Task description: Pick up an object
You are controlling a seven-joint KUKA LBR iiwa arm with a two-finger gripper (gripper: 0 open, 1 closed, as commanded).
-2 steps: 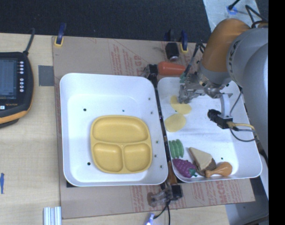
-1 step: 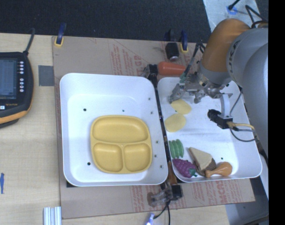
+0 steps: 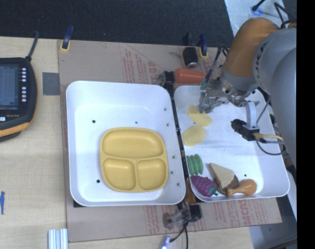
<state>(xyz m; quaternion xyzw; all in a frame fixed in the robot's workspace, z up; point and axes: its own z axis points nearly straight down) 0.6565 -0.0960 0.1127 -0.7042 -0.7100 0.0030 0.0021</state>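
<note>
My gripper hangs low over the back left part of the right bin, its tips just above a pale yellow chip-like piece. A second pale yellow piece lies a little nearer the front. Along the bin's front edge lie a green pea pod, a purple grape bunch, a brown wedge and an orange-brown pear shape. Nothing shows between the gripper's tips.
The left bin holds a yellow compartment plate. An orange-red object lies just behind the right bin's back edge. A teach pendant rests at far left. A black cable connector hangs over the right bin.
</note>
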